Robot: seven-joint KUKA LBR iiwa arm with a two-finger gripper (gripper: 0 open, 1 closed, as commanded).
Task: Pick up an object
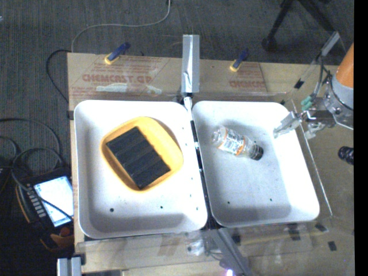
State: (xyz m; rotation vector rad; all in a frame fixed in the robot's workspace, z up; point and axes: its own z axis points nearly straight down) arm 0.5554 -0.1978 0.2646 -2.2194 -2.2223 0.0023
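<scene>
Slanted overhead view onto both bins (195,132)

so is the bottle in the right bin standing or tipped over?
Tipped over. The small clear bottle lies on its side on the right bin's floor, dark cap pointing toward the lower right, label facing up.

Faint red "CHEMCAST GP" lettering on the clear sheet (123,79) behind the bins; bottle (237,143) label unreadable.
</scene>
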